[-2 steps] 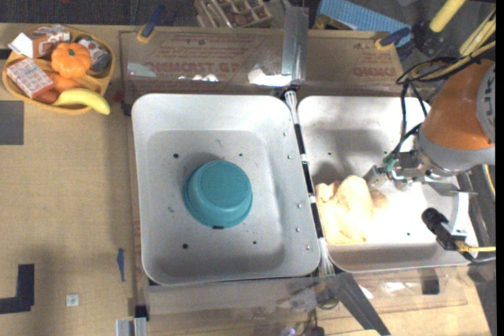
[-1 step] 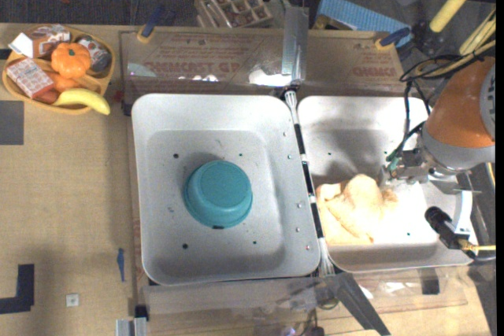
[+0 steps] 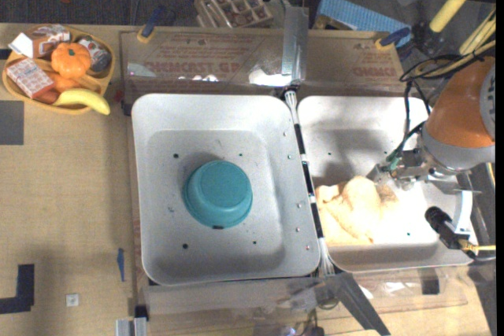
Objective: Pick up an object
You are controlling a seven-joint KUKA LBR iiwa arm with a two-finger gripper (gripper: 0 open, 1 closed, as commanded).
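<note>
Two white bins sitting side by side: teal bowl (image 3: pixel 219 193) lying upside down in the left bin (image 3: pixel 157 130), pale yellow cloth (image 3: pixel 350 208) lying in the right bin (image 3: pixel 339 122), gripper (image 3: pixel 387 183) hovering at the cloth's upper right edge, grip state unreadable from this angle.

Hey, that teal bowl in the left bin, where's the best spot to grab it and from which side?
The teal bowl seems to sit upside down, base up, alone in the left bin. Probably best to come straight down from above and pinch across its round sides near the lower rim, since the domed top offers no edge. The gripper is low in the right bin.
</note>
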